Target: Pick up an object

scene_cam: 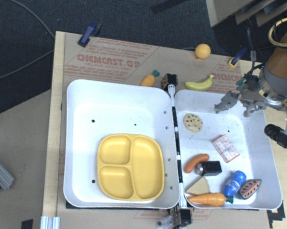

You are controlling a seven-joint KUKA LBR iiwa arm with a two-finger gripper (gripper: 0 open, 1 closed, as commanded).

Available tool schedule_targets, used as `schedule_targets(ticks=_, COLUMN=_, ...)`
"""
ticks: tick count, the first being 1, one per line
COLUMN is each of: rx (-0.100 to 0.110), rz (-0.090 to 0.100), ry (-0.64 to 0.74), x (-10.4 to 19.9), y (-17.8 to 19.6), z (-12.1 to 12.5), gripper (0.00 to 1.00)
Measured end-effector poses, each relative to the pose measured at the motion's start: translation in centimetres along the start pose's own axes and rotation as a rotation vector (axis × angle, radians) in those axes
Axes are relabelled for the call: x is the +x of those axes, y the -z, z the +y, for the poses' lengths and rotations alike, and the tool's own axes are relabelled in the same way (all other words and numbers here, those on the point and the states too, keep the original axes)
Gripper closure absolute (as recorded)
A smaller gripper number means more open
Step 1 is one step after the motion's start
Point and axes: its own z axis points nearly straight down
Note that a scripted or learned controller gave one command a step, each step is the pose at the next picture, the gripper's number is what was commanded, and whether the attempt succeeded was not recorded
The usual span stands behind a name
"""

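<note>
My gripper (238,106) hangs over the far corner of the right bin (263,152), open, with nothing between its fingers (226,103). In the right bin lie a speckled cookie (193,122), a pink packet (226,148), a red sausage (196,162), a small black block (211,168), a blue bottle (234,183), a dark brown oval piece (250,188), a tan wedge (200,186) and an orange carrot (207,198). The cookie is the nearest object, to the gripper's lower left.
The left bin (79,129) holds a yellow divided plate (131,166). Behind the bins on the board lie a banana (199,83), an orange ball (203,51) and a small orange toy (149,80). Blue clips (88,34) sit at the board's far edge.
</note>
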Motion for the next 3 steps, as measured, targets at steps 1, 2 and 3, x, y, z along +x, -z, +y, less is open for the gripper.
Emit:
schedule_targets(ticks=1, rx=0.001, rz=0.0, ry=-0.001, x=-0.5, y=-3.6, z=-7.8, gripper=0.0)
schedule_targets(ticks=2, rx=0.0, rz=0.001, ry=0.0, x=3.1, y=-10.9, z=-9.3, gripper=0.0)
schedule_targets(ticks=3, rx=0.001, rz=0.001, ry=-0.001, x=4.4, y=-10.9, z=-12.8, gripper=0.0)
